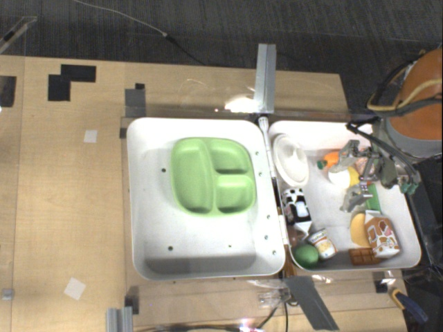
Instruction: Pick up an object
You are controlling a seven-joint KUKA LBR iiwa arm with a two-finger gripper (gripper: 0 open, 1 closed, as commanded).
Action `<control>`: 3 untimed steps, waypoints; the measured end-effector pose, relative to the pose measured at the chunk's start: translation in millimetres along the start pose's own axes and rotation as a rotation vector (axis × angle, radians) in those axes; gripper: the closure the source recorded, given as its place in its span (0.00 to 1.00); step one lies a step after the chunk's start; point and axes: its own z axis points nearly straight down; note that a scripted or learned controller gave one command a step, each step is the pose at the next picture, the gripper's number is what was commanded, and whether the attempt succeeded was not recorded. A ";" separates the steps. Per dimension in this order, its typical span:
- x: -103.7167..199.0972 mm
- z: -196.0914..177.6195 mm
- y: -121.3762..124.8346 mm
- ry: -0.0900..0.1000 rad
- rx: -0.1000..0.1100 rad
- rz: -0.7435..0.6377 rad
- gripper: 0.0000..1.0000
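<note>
The bench [62,206] carries two shallow white bins side by side: the left bin [149,254] holds one green divided tray [211,175], and the right bin [408,251] holds every loose candidate for the pick. In that right bin, a white bowl [291,159] sits near the far left corner, a black-and-white item [296,206] lies along the left wall, and a green ball [305,255], a small tub [322,244], a yellow piece [358,229] and a printed carton [381,236] crowd the near edge; an orange piece [331,160] and a pale round piece [338,176] lie mid-bin toward the far edge. The arm [417,109] enters over the bench's right edge, orange band uppermost, wrist angled down into the right bin. The gripper [356,178] hangs low over the mid-bin items, just beside the pale round piece; its fingers [353,200] look spread, with nothing visibly between them. Judged from this, the pick is not yet made: descent, closure and lift all remain.
</note>
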 end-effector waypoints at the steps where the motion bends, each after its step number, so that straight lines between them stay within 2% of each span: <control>1: 19.7 125.5 -45.5 0.006 0.000 -0.006 0.00; 2: -55.2 136.0 -50.9 -0.010 0.003 -0.028 0.00; 3: 19.7 133.6 -64.8 -0.010 0.004 -0.007 0.00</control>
